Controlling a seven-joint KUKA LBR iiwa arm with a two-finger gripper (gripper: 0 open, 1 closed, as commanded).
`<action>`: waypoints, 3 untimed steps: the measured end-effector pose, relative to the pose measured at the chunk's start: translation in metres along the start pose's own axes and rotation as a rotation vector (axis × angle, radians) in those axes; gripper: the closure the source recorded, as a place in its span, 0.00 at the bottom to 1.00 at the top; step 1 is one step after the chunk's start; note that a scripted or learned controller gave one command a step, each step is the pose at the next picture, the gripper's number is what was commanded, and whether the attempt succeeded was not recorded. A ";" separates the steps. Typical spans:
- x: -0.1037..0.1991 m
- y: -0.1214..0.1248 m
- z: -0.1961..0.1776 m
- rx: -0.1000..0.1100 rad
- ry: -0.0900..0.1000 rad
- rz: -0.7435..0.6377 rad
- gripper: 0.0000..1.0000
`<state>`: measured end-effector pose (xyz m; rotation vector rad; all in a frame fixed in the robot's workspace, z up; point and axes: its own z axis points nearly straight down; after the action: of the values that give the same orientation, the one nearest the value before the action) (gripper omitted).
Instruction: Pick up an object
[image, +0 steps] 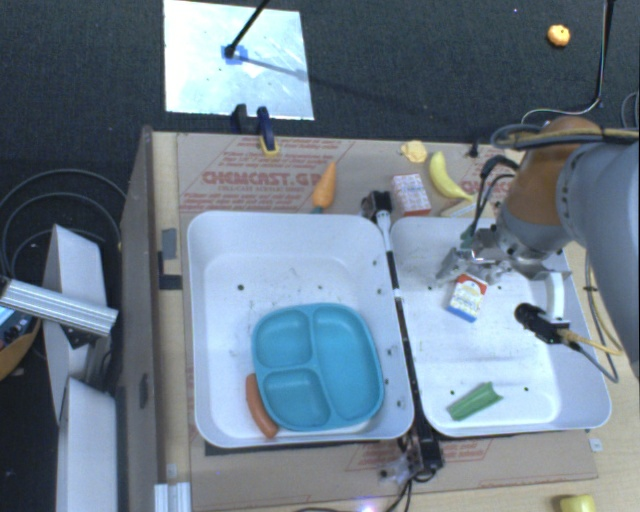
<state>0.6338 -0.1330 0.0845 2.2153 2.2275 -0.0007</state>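
You see the gripper (468, 262) low in the right bin (570, 400), toward its 12 o'clock wall; its jaws are too blurred to tell. A small carton (466, 297) lies just at the gripper's 6 o'clock, a green piece (473, 401) farther toward 6

right bin (585, 400): mid-floor open | carton (466, 297), green block (473, 401) probably obstruct

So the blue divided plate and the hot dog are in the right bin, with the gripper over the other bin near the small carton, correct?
Not quite. The camera view shows the blue divided plate and the hot dog in the left bin. The gripper is over the right bin, near the small carton.
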 end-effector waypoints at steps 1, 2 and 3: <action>-0.001 0.002 -0.012 -0.006 -0.001 -0.002 1.00; -0.001 0.002 -0.011 -0.005 -0.002 -0.003 0.00; 0.013 -0.033 -0.012 0.001 0.000 0.005 0.00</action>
<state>0.6010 -0.1197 0.0968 2.2213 2.2225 -0.0016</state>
